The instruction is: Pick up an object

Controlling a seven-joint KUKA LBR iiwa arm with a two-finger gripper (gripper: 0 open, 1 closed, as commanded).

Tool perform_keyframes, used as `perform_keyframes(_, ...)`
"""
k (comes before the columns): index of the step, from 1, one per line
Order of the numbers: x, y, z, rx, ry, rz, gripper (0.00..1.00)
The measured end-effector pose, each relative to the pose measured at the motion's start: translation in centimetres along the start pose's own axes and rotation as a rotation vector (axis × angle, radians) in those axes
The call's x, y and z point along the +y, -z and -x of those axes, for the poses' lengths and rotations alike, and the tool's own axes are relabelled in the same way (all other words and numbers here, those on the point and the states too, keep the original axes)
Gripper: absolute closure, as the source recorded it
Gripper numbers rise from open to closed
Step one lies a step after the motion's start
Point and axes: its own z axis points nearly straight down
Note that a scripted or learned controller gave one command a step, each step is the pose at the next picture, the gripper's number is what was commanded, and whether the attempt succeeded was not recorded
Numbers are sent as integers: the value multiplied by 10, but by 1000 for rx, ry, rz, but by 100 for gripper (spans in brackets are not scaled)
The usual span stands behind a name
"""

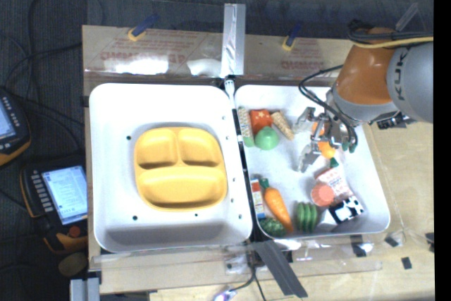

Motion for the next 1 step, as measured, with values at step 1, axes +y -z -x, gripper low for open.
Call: perform_keyframes(1, -24, 1, -42, -1, -85, 2, 0)
